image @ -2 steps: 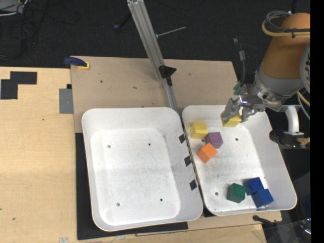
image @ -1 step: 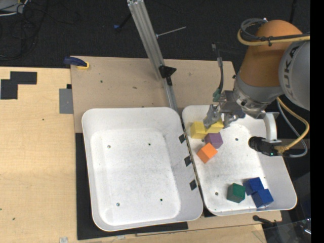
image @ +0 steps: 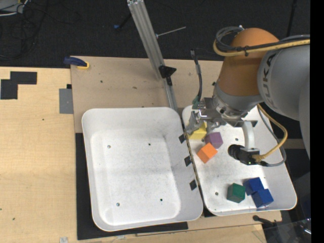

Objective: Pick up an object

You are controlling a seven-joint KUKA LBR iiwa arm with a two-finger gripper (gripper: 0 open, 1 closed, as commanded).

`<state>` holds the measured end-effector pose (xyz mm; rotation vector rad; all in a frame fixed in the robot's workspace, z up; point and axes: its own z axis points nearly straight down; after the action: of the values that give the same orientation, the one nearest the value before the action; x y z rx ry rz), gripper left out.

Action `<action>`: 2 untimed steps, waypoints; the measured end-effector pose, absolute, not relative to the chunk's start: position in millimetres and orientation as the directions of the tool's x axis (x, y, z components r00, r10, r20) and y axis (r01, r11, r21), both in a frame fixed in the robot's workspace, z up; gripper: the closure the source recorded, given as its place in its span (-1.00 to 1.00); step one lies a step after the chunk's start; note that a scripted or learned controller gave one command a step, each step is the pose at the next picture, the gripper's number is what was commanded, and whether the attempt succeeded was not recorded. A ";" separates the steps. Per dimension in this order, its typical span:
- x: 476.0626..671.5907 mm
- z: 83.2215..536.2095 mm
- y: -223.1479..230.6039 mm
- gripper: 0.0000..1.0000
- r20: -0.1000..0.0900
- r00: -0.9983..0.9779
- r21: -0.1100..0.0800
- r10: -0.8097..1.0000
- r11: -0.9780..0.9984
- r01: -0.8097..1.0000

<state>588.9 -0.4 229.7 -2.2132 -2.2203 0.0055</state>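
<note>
The right bin holds several small blocks. A yellow block lies near its left wall, with a purple block just to its right and an orange block in front of them. Nearer the front sit a green block and a blue block. My gripper hangs at the back left of this bin, directly over the yellow block and partly hiding its far edge. Whether it touches the block is unclear.
The left bin stands beside the right one, their walls meeting near black clips. A slanted aluminium post rises behind the bins, close to my gripper. A black cable fitting hangs over the right bin. A blue clamp lies at the bench's back left.
</note>
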 end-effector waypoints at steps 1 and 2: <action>579.0 226.9 44.8 1.00 0.002 -0.004 -0.007 1.000 0.004 1.000; 550.9 217.9 93.3 1.00 0.001 -0.004 -0.009 1.000 0.004 1.000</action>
<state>550.9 93.3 217.9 -2.2122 -2.2209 0.0084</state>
